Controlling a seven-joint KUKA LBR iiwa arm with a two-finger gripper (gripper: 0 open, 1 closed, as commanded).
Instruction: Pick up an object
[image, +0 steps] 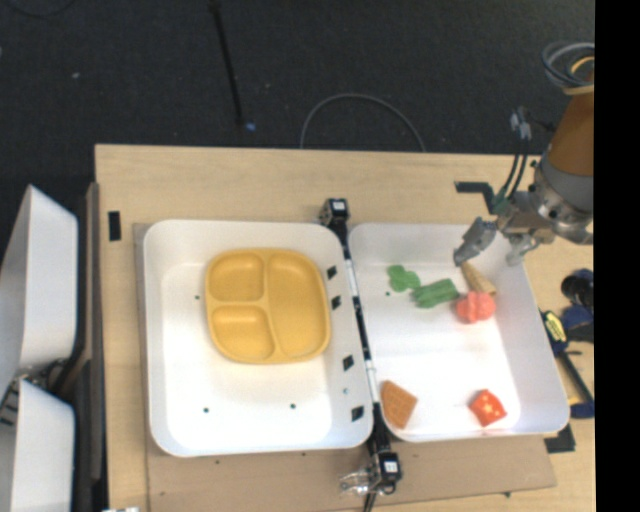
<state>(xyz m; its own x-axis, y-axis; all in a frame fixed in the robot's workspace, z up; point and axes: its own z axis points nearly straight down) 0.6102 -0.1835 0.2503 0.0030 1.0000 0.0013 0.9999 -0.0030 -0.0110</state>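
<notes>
An orange wedge and a red block are seen at the right bin's near edge. The end effector is held over the far corner, fingers spread apart, nothing clamped between them.

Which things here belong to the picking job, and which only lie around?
For the job:
gripper
pink lump
green pieces
red block
orange wedge
right bin

Lying about:
yellow divided plate
left bin
cable
</notes>
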